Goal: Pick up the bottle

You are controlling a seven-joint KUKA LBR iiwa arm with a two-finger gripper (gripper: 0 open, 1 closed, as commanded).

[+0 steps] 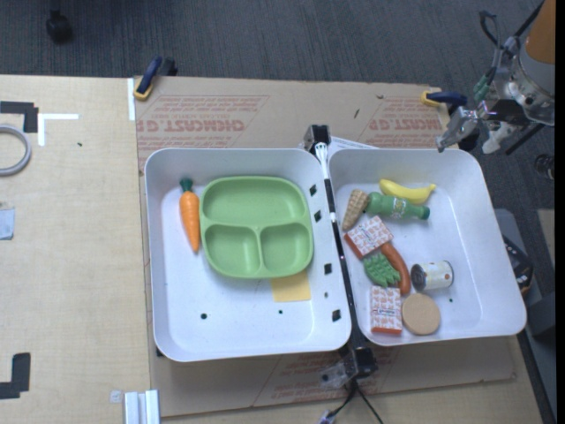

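Observation:
The green bottle (398, 206) lies on its side in the far part of the right bin (500, 253), its neck pointing left. A yellow banana (406, 188) lies right behind it and a waffle cone (355, 208) is just to its left. My gripper (471, 137) hangs over the bin's far right corner, up and to the right of the bottle and well apart from it. Its fingers are spread open with nothing between them.
Also in the right bin are a red-and-white carton (369, 235), a green vegetable (381, 268), a can (433, 276), a round cookie (421, 314) and a small box (385, 310). The left bin (152, 237) holds a carrot (190, 220), a green divided plate (258, 226) and a yellow slice (291, 289).

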